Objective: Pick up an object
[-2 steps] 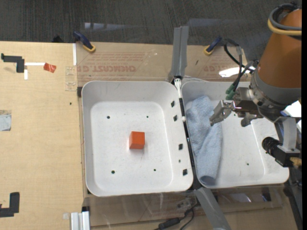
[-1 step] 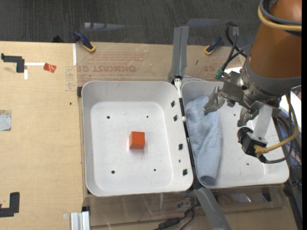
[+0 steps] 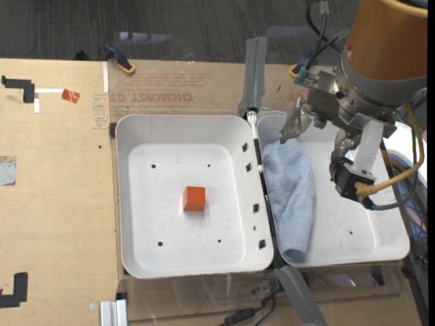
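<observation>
An orange-red cube (image 3: 194, 199) lies near the middle of the left bin (image 3: 136, 250). A light blue towel (image 3: 291, 195) lies rolled along the left side of the right bin (image 3: 380, 250), from its far edge to its near edge. My gripper (image 3: 304, 124) hangs over the far left corner of the right bin, just above the towel's far end. Its fingers stand apart with nothing between them. One fingertip (image 3: 291, 131) points down at the towel's top edge. The arm's orange band (image 3: 391, 19) rises at the upper right.
Black clips (image 3: 258, 168) line the wall shared by the two bins. A yellow cable and black connector (image 3: 353, 182) hang from the wrist over the right bin. A blue and yellow clamp (image 3: 119, 58) and a small red piece (image 3: 70, 96) lie on the bench at left.
</observation>
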### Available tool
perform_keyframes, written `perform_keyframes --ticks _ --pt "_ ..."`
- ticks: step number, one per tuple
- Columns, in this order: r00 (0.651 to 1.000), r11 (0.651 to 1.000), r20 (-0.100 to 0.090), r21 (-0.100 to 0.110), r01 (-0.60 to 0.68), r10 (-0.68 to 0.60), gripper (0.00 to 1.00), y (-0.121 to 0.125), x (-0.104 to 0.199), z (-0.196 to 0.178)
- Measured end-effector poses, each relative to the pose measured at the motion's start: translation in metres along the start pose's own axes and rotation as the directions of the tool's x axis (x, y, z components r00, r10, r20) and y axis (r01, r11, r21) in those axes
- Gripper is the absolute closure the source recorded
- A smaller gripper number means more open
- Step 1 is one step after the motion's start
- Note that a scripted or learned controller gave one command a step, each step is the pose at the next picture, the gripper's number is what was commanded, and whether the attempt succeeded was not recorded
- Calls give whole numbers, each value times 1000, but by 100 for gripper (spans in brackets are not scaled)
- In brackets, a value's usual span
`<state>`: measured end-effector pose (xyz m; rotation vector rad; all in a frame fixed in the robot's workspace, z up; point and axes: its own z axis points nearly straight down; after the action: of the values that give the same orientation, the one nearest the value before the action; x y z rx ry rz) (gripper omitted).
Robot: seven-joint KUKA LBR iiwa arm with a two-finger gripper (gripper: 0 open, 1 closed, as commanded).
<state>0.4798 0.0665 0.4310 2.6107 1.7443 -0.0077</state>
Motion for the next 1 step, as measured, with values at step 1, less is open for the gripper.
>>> perform_keyframes --ticks 1 --pt "1000 1000 6 4 3 -3 100 2 1 -7"
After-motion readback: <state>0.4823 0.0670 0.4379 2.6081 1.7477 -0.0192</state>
